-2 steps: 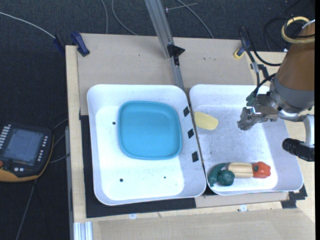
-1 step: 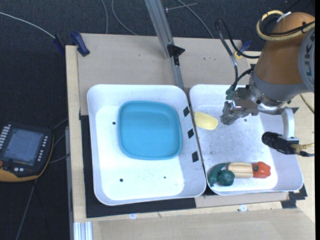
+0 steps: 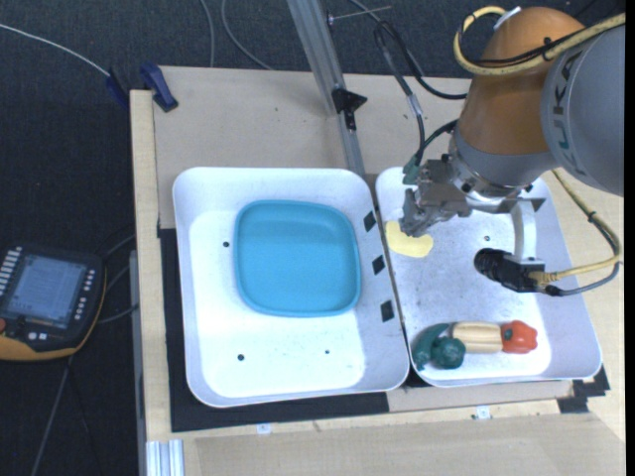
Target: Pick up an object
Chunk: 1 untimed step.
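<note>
Dark carpet point(image 3: 60, 28) strewn with thin cables point(image 3: 203, 8) surrounds a pale wooden tabletop point(image 3: 248, 97) that carries two shallow white bins side by side. Over the far left corner of the right bin point(image 3: 585, 340) hangs the tool point(image 3: 419, 221), pointing down from the grey arm point(image 3: 595, 97), whose broad orange band point(image 3: 516, 77) bulges just above the wrist. From this slanted angle I cannot tell whether the tool is wide or narrow, and nothing can be seen gripped in it. Directly under its tip, touching or nearly touching it, lies a flat pale yellow piece point(image 3: 412, 243) on the bin floor, close against the wall shared with the other bin. Well apart from that, along the near edge of the same bin, three things lie in a row: a dark green lump point(image 3: 440, 350) in the near left corner, a tan cylinder point(image 3: 478, 337) on its side just beside it, and a red piece point(image 3: 519, 337) at the cylinder's other end. The left bin point(image 3: 203, 266) holds a square blue plate point(image 3: 298, 258) with rounded corners, lying flat towards its far side. A slanted metal post point(image 3: 317, 58) rises from the tabletop behind the gap between the bins. A blue clamp point(image 3: 159, 87) grips the tabletop's far left corner, and a handheld control pendant point(image 3: 45, 300) with a grey screen lies on the carpet to the left.
</note>
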### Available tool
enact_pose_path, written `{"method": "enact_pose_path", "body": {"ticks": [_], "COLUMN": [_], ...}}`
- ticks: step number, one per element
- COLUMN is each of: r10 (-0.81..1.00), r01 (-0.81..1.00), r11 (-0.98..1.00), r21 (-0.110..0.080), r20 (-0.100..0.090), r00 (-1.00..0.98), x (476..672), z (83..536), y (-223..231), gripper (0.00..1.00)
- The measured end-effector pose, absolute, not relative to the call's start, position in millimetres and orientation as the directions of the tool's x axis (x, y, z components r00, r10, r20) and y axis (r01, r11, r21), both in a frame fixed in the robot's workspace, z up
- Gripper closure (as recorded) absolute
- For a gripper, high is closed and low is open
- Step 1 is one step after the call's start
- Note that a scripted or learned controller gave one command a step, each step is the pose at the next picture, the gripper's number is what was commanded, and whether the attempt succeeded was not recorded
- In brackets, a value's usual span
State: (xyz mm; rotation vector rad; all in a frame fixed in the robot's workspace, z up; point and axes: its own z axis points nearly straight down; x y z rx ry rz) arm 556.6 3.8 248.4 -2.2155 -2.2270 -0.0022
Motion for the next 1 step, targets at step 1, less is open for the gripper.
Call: {"method": "enact_pose_path", "body": {"ticks": [1], "r10": [1.000], "r01": [1.000], "r11": [0.004], "r21": [-0.001], "r20": [0.001], "r00": [-0.004], "x": [562.2], "z": [234.9], "y": [60.7], "gripper": [1.00]}}
